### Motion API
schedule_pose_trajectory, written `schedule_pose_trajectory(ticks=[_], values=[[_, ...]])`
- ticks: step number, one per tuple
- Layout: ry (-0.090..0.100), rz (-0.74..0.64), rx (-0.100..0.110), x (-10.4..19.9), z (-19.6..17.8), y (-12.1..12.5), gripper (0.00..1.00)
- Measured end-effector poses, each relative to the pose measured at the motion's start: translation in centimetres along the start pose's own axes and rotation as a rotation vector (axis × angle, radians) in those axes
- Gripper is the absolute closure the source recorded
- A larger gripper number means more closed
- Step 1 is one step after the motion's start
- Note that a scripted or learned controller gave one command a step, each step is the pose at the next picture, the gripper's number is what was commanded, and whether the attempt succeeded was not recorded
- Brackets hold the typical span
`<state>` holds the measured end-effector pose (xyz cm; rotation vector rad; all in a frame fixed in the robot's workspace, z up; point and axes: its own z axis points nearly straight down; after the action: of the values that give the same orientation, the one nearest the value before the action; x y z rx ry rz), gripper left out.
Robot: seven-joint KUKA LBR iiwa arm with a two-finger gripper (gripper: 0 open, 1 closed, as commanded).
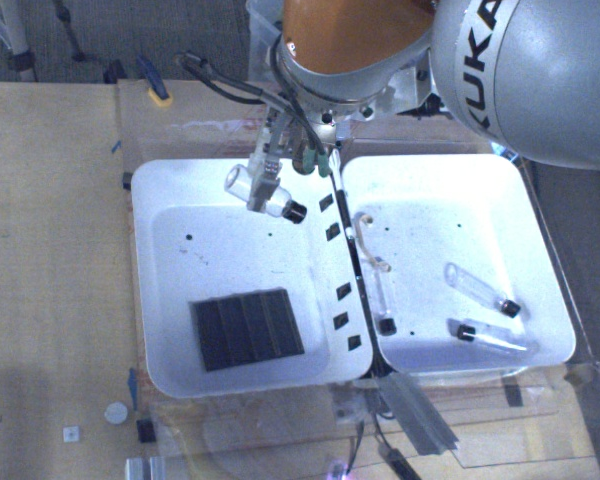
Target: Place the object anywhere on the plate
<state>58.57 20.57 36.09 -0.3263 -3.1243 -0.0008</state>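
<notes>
A dark ribbed rectangular plate (248, 329) lies flat in the front part of the left bin (170, 218). My gripper (269, 176) hangs over the back of that bin, near the divider, and is shut on a clear tube with a black cap (280, 206). The tube is held crosswise and tilted, its capped end pointing right and down, its open end sticking out to the left. It hangs well behind the plate and apart from it. The grey and orange arm covers the top of the view.
The right bin (540, 238) holds three more clear capped tubes: one (382, 283) along the divider, one (478, 288) at mid-right, one (492, 338) near the front. Small black tabs (342, 290) line the divider. A blue clamp (157, 90) sits behind the bins.
</notes>
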Motion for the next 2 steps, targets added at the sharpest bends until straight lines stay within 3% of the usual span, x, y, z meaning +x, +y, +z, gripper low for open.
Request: schedule_pose_trajectory(ticks=[1, 2], values=[[-0.007, -0.189, -0.004, -6.8, -7.6, 3.4, 1.0], [-0.003, -0.305, -0.002, -5.2, 2.8, 3.1, 1.0]])
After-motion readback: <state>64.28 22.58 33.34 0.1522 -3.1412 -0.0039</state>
